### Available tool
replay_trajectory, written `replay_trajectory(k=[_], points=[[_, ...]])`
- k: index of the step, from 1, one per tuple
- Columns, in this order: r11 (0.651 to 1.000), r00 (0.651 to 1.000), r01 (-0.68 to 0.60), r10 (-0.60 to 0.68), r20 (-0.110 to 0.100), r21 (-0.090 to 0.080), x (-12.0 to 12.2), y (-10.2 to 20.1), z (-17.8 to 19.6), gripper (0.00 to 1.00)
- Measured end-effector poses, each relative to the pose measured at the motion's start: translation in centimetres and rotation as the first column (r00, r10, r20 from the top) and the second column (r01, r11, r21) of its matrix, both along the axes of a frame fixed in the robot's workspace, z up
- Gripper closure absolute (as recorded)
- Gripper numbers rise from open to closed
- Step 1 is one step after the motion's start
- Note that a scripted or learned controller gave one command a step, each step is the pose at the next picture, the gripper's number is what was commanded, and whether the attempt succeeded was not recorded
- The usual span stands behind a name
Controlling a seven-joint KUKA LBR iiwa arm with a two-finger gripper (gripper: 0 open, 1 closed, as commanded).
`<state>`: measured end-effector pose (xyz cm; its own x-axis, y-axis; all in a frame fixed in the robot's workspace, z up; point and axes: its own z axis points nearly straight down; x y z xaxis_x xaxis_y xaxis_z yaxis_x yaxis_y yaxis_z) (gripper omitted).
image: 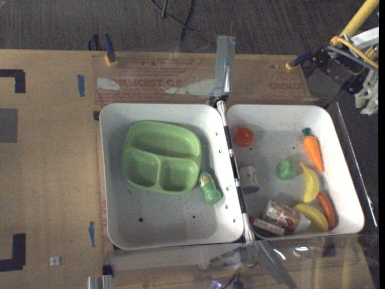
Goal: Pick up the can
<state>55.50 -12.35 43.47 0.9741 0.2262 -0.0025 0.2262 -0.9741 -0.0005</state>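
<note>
Writing: we see reddish print on the cardboard strip [162, 82] at 12 o'clock above the left bin, too faint for us to read; the label on the can is too small to read.
Can: we find the can [248, 179], a short cylinder with a pale grey-brown side and a dark band at the base, lying tilted at the 9 o'clock edge of the right bin [343, 161], just beside the divider between the bins.
Right bin contents: a round red-orange tomato-like fruit [243, 136] at 12 o'clock of the can; a small green apple-like piece [286, 170] at 3 o'clock of it; an orange carrot [313, 151] with a green top; two yellow bananas [311, 183], curved and smooth; a red-and-white printed carton [283, 216] at 5 o'clock of the can.
Left bin: the left bin [114, 221] is white, shallow, with rounded corners; we see a glossy green divided plate [160, 156] with three compartments, and a small green bottle [210, 188] touching its 4 o'clock corner.
Counter: the counter [48, 173] is a matte tan board with blue tape bits and black corner marks.
Arm and fingers: we see yellow and grey parts of the gripper [355, 47] at 2 o'clock, well apart from the can; we cannot tell whether the fingers are released or clenched.
</note>
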Motion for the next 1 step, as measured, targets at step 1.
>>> replay_trajectory(k=[1], points=[[1.000,1.000,0.028,-0.028,0.000,0.001,7.75,-9.53,0.01,1.00]])
